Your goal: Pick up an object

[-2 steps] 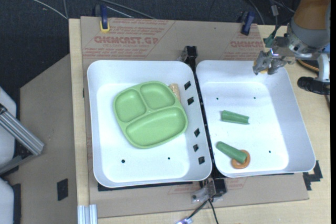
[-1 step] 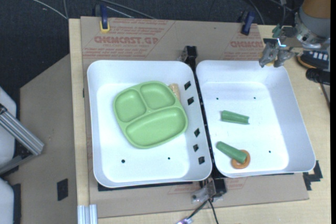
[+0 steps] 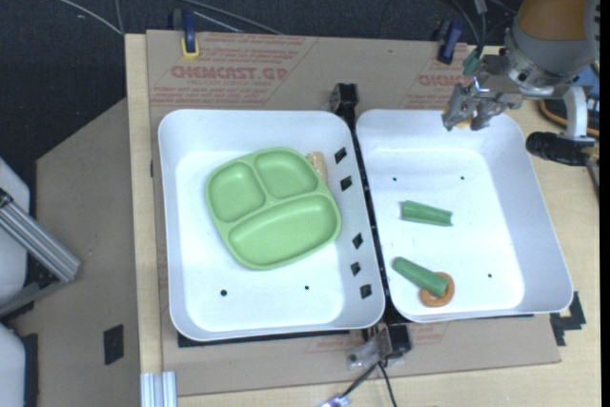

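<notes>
The gripper hung over the right bin's upper rim; finger state indeterminate. A smooth green cylindrical piece lay well below it, mid-bin.

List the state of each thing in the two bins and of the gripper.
Green divided plate: flat in the left bin, right side up.
Green stick: lying loose in the right bin.
Green-and-orange toy: lying near that bin's front edge.
Gripper: above the right bin's far edge, holding nothing.
</notes>
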{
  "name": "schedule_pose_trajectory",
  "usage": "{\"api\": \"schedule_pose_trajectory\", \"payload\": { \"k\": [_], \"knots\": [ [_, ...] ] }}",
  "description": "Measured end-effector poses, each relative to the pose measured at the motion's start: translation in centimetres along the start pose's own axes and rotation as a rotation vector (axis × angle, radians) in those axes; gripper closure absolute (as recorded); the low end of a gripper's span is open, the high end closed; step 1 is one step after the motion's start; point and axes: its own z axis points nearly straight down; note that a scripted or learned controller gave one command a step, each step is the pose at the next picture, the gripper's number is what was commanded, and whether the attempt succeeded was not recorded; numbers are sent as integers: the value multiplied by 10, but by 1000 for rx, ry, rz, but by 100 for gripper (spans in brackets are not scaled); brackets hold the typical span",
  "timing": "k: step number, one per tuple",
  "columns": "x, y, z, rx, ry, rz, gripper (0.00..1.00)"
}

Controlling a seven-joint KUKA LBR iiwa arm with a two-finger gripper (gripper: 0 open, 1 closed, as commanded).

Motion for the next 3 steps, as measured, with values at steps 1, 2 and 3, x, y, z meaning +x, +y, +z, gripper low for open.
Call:
{"api": "schedule_pose_trajectory", "payload": {
  "k": [1,2,3],
  "knots": [
    [47,-24,11,2,1,-1,100],
    [89,-41,19,1,0,0,100],
    [136,-59,7,1,1,-2,100]
  ]
}}
